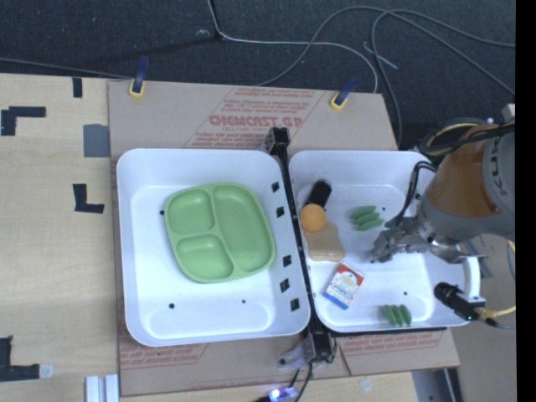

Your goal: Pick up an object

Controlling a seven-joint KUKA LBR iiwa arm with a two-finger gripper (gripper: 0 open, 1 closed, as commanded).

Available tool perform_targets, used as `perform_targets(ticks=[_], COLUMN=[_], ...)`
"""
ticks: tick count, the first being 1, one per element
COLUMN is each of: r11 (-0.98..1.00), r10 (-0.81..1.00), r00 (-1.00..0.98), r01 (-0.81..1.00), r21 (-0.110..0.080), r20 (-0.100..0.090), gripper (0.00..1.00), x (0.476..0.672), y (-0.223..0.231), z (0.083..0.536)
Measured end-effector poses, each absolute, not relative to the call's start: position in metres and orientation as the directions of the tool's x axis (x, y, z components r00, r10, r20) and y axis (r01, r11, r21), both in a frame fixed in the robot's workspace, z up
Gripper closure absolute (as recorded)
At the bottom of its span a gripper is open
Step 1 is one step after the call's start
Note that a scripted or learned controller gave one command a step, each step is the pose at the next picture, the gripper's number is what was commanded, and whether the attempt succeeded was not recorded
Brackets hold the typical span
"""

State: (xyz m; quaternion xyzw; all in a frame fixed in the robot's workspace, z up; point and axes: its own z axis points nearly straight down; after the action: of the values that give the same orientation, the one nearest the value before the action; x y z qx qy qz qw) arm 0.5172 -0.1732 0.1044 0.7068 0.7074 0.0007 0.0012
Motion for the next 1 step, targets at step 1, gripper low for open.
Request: perform_targets(ticks=[1], r11=[0.002], r10=[1.000], r00=[-0.002], r01=[1.000], r21=[0.003], r20=[0.000], gripper=[1.00], x=[0.5110], y=[-0.1652], z=[0.1562])
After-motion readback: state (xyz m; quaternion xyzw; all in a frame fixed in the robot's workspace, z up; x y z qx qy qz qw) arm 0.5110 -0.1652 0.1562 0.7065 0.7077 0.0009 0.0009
